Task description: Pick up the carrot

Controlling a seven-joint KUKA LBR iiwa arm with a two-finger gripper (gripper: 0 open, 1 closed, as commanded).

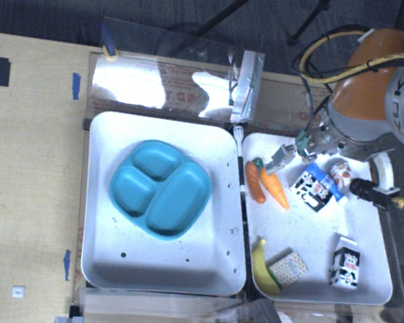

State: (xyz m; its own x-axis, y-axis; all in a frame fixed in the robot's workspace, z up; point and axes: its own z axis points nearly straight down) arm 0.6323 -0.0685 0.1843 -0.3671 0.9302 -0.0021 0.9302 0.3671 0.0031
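Over right bin — pincer [284, 155] beside carrot [274, 186]

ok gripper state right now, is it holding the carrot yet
gripper: open, holding nothing, fingers just above and to the right of the carrot in the right bin.
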